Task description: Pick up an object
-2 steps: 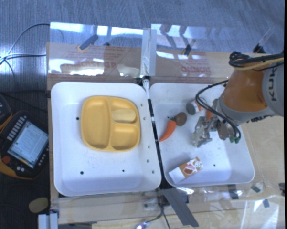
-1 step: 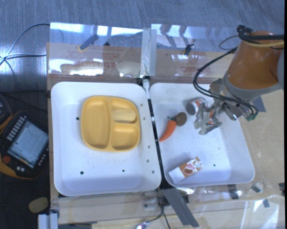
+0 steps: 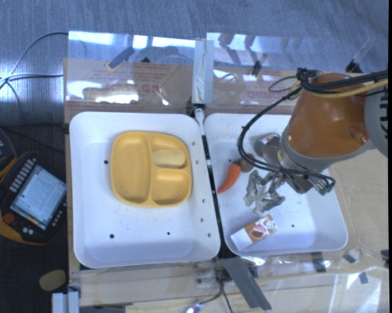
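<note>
A small orange carrot-shaped toy [image 3: 229,178] lies in the right white bin [image 3: 326,237] near its left wall, long axis slanting from lower left to upper right. A red-and-white packet [image 3: 259,229] rests by the front wall. The metal gripper [image 3: 264,193] hangs between them over bare floor; I cannot tell its grip. A yellow divided plastic tray [image 3: 151,167] sits in the left white bin [image 3: 91,233].
</note>
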`<state>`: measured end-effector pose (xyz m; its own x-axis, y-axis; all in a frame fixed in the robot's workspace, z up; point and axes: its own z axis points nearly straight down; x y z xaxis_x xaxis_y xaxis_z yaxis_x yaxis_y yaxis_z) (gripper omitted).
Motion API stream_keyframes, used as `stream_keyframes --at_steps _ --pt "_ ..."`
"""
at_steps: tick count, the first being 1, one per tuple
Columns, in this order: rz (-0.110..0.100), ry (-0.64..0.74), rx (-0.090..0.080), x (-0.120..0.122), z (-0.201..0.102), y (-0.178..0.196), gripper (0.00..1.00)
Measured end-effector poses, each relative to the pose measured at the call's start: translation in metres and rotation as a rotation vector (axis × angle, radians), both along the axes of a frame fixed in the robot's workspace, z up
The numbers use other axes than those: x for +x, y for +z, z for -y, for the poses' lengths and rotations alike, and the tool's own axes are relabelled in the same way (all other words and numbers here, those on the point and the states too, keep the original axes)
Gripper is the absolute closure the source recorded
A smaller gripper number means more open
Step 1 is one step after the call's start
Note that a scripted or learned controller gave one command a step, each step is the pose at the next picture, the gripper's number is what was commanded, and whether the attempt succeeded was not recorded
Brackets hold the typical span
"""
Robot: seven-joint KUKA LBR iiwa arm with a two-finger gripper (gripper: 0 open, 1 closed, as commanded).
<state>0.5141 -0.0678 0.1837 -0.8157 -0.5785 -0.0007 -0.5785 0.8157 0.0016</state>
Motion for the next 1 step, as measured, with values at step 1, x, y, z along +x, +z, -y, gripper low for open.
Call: stream_keyframes --at_steps 1 --pt "0.003 -0.075 0.001 -0.0136 -0.0783 0.0466 1.00"
